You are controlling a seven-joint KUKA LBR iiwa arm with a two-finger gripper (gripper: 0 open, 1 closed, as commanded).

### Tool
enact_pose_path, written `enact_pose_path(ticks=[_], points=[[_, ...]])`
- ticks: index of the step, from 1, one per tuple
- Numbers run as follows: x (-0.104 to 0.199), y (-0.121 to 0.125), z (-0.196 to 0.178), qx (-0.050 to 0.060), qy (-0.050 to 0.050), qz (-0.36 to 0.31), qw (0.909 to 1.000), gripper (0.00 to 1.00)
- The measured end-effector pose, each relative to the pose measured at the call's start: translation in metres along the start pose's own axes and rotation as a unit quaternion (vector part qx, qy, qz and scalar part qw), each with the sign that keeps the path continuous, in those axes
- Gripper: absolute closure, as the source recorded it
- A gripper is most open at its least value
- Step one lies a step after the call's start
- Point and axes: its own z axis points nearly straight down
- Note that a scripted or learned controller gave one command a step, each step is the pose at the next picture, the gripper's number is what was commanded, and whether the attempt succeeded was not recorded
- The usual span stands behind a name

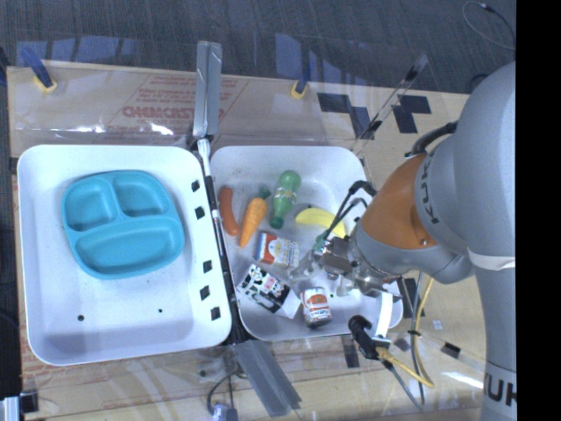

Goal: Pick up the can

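Two white bins sit side by side across the middle of the frame; the left bin (pixel 35 261) holds a blue tray (pixel 123 220) with three compartments, lying in its upper half; the right bin (pixel 263 158) holds the small things.

The can (pixel 316 307) stands low in the right bin, near its bottom edge, lower centre-right of the frame; it has a red and white label and a pale top, and it tilts a little. Left of it lies a black-and-white carton (pixel 264 288); above that a white carton (pixel 277 250) with red and orange print. Further up, a carrot (pixel 252 220) and a red-brown sausage (pixel 228 210) lie close side by side, near the bin's left wall; a green bottle (pixel 283 196) leans right of the carrot; a yellow banana (pixel 315 217) lies right of the bottle.

The arm (pixel 473 191) fills the right of the frame, grey with an orange band (pixel 399 209); the gripper (pixel 337 266) hangs over the right part of the right bin, just above the can and below the banana; whether its fingers are spread or closed cannot be told, since the metal parts there blur together; nothing is seen between them.
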Motion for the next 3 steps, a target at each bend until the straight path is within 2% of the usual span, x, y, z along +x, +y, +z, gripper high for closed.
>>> enact_pose_path(ticks=[1, 2, 3], points=[[-0.016, 0.006, 0.007, -0.002, 0.0, -0.065, 0.9979, 0.0], [-0.011, 0.004, 0.007, -0.001, 0.0, -0.158, 0.9874, 0.0], [-0.033, 0.014, 0.006, -0.006, -0.002, -0.276, 0.961, 0.0]])
